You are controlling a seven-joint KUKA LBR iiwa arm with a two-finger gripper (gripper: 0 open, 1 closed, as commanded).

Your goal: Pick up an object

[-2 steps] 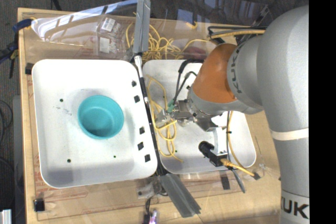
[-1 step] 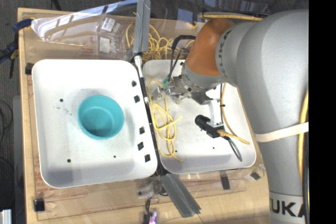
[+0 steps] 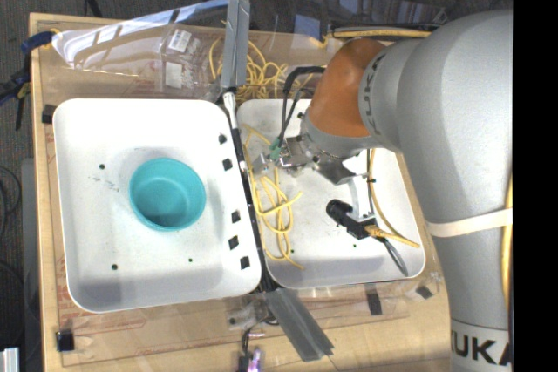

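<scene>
A teal bowl [image 3: 167, 192] rests upright in the middle of the left bin [image 3: 87, 274]. In the right bin [image 3: 397, 261] a tangle of yellow cord [image 3: 275, 209] lies along the left side. My gripper [image 3: 281, 155] is low over the upper left part of the right bin, just above the top of the cord. A small green patch shows at its tip. The wrist and the orange band [image 3: 342, 100] hide the bin's upper part.
A clear plastic sheet and box [image 3: 179, 57] lie behind the left bin. More yellow cable [image 3: 248, 70] is coiled behind the bins. A grey divider with black clips [image 3: 235, 196] runs between the bins.
</scene>
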